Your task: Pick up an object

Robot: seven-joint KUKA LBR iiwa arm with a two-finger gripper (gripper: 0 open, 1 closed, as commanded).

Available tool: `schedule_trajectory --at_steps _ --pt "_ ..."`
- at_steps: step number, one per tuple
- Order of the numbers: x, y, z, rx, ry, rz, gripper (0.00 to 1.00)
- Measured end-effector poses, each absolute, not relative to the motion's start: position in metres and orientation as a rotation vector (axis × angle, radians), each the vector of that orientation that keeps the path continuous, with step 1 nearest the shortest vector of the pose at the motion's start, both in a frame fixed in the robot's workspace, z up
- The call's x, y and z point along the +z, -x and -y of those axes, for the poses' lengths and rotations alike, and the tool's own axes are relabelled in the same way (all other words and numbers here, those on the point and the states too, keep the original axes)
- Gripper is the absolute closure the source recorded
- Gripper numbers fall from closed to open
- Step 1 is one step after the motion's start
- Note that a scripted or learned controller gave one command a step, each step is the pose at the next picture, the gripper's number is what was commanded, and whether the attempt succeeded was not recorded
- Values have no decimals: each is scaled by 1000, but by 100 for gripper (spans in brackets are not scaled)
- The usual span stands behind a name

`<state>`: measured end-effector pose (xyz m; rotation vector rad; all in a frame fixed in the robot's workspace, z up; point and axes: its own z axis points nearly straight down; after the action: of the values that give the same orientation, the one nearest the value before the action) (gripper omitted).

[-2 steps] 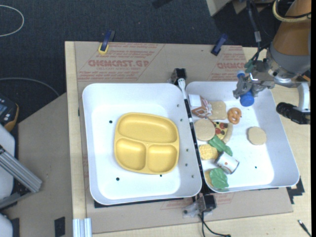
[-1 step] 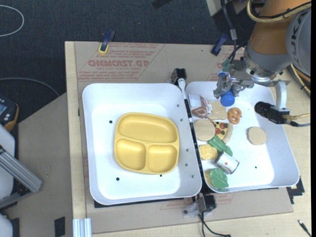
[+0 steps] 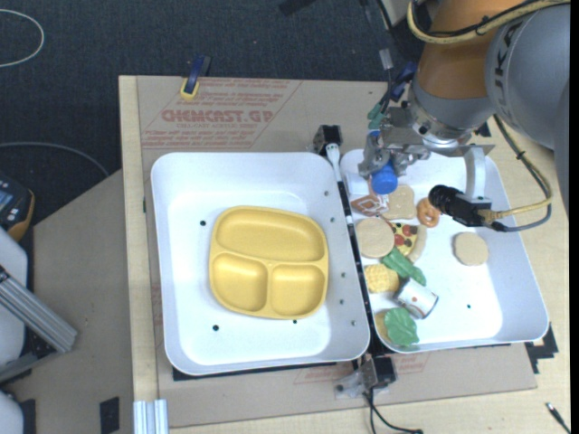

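On the desk (image 3: 226, 116) stand two white bins: the left bin (image 3: 172, 242) holds one yellow tray (image 3: 268, 262). The right bin (image 3: 507, 287) holds about ten small toy foods (image 3: 389, 242), near its left wall. The claw (image 3: 384, 165) hangs at that bin's upper left over a blue piece (image 3: 385, 182); its state I cannot tell.

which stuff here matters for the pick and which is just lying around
For the job:
- gripper above the right bin's far left corner
- small blue round object beneath it
- pile of toy food
- right white bin

Lying about:
- yellow divided plastic plate
- left white bin

arm (image 3: 507, 52) cut off at top right, cable (image 3: 18, 39) cropped at left
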<state>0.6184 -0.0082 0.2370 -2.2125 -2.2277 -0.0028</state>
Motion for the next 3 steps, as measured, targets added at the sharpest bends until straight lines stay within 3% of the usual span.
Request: schedule_trajectory --at_steps 2,3 --pt "233 -592 -88 4 2212 2223 100" --pt "234 -596 -81 0 2221 2221 100"
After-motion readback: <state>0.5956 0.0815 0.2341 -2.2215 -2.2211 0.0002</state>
